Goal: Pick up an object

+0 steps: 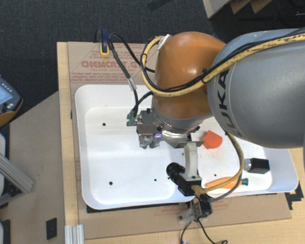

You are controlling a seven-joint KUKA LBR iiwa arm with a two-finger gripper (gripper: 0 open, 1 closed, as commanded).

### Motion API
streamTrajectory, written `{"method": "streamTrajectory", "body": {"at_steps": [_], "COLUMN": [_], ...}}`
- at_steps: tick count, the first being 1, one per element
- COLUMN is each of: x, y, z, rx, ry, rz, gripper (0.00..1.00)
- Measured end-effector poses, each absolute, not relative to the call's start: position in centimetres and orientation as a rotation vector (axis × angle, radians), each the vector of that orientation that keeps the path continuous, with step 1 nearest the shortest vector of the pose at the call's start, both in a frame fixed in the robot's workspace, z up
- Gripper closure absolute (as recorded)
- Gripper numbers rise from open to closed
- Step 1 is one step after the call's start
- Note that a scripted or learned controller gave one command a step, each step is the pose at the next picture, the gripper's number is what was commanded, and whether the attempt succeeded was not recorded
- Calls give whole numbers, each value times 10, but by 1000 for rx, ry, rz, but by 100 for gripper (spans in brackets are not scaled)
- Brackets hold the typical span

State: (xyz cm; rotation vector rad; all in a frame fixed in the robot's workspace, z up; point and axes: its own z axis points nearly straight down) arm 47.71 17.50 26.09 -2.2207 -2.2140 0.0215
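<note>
Where arm looms, orange object (partly hidden)

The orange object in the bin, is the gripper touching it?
Cannot tell. In the camera view, the orange object lies in the white bin, right of the gripper, but the arm's wrist overlaps its near edge, hiding any contact or gap.

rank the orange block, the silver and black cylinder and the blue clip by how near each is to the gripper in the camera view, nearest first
Measured from the gripper, low over the left bin:
1. Orange block, just to its right, past the wrist.
2. Silver and black cylinder, further right, near the right bin's edge.
3. Blue clip, far up at the cardboard's top edge, outside both bins.
</note>
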Motion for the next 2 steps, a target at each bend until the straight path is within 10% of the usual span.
{"method": "streamTrajectory", "body": {"at_steps": [1,2], "x": [480,528], "y": [205,220], "z": [344,428], "rx": [-2219,-2223], "ry": [-2228,-2227], "rz": [-14,-17], "gripper": [100,100]}}
